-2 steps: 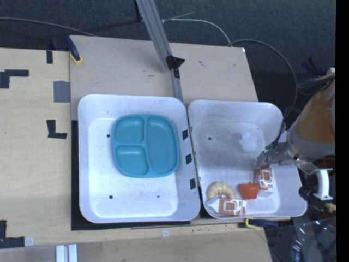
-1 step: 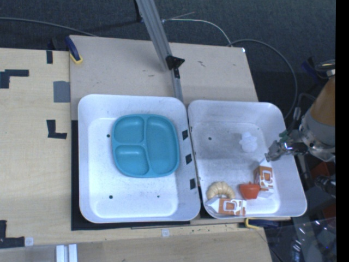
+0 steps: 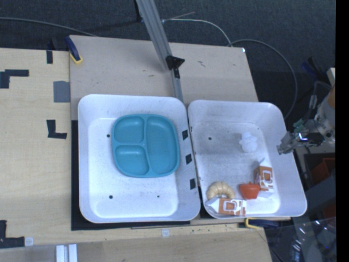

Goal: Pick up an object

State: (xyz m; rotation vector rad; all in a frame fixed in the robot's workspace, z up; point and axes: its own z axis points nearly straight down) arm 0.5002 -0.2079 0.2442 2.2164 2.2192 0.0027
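Two shallow white bins sit side by side on a pale bench, their inner rims touching along the middle. Left bin [image 3: 92,201]: holds one teal divided plate [image 3: 145,145], three compartments, lying flat toward the far half of the floor, nothing on it. It looks parked there as a fixture rather than as a pick candidate, being wide and flat with little for two fingers to close on.

Right bin [image 3: 272,116]: holds the loose items, bunched toward the near right corner, probably where earlier handling or the sloping walls let them settle.
- One small white lump [image 3: 248,142], alone near the middle of the floor, well apart from the rest.
- One tan ring-shaped pastry [image 3: 220,190], near the front wall.
- One red-orange piece [image 3: 250,190], just beside the pastry on its right.
- One orange-and-white packet [image 3: 264,178], tilted against the right wall, touching or nearly touching the red piece.
- One more orange-and-white packet [image 3: 231,206], flat against the near wall, just in front of the pastry.

Gripper [image 3: 287,144]: at the right rim of the right bin, off to the side of the items and clear of all of them. Too small and dark to say whether it is apart or together. Nothing is seen in it.

Surface and room: light wood-grain bench with black tape marks on the left; a tan board under the bins; a grey metal strut [image 3: 155,26] slanting down from the far side to the bins' joint; cables looping over dark carpet beyond. By my judgement the pick is not yet begun.
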